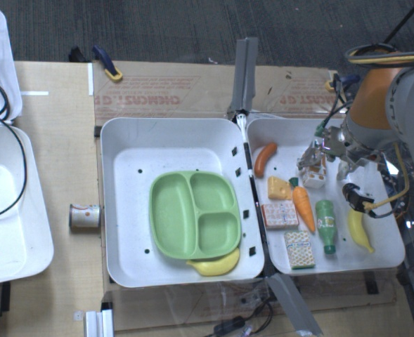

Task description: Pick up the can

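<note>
Camera view: approach step; can [85, 217] on worktop [59, 104] at 9 o'clock, outside bins. Pincer [313, 166] at 3 o'clock, grip state unreadable. Next: long traverse toward 9.

Both bins are white: left bin [119, 209], right bin [284, 135]. Divided plate [195, 214] pale green, banana [217, 264] under its edge yellow. Right bin: sausage [264, 159] red-orange, cheese wedge [279, 188] yellow-orange, carrot [303, 208] orange, bottle [325, 225] green with a white-printed label, second banana [360, 231] yellow, one box [280, 215] pinkish-red patterned, another box [300, 249] green-and-tan checked. Can [85, 216] on the bench is silver with an orange-red spot. Arm [386, 104] grey, orange band. Clamp [106, 63] blue with a yellow tip.
</note>
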You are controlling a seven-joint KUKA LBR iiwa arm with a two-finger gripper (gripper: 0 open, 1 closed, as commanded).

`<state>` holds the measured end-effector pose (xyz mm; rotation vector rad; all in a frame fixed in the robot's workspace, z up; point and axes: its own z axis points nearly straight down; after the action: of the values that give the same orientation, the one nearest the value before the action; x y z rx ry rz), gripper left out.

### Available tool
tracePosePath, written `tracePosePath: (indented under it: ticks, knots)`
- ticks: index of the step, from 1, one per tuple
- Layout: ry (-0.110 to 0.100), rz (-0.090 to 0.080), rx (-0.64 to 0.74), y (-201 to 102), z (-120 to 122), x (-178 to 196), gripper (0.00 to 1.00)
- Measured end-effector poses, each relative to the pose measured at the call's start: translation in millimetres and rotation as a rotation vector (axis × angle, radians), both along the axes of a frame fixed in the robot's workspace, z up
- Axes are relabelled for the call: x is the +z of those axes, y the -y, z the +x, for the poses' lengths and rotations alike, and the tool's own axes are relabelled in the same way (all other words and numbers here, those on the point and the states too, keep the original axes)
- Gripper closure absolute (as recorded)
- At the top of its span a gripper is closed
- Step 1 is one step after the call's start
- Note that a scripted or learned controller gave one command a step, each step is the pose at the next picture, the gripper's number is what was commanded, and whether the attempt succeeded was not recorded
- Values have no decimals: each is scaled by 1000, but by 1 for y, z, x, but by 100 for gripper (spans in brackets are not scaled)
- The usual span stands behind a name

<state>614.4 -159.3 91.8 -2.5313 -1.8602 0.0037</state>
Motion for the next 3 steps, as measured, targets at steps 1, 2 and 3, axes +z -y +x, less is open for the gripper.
tracePosePath:
  ticks: [1,2,3]
  knots:
    - [0,13,1,45,-1,1,0]
    - [2,6,1,47,-1,10,100]
    - [1,6,2,48,-1,19,100]
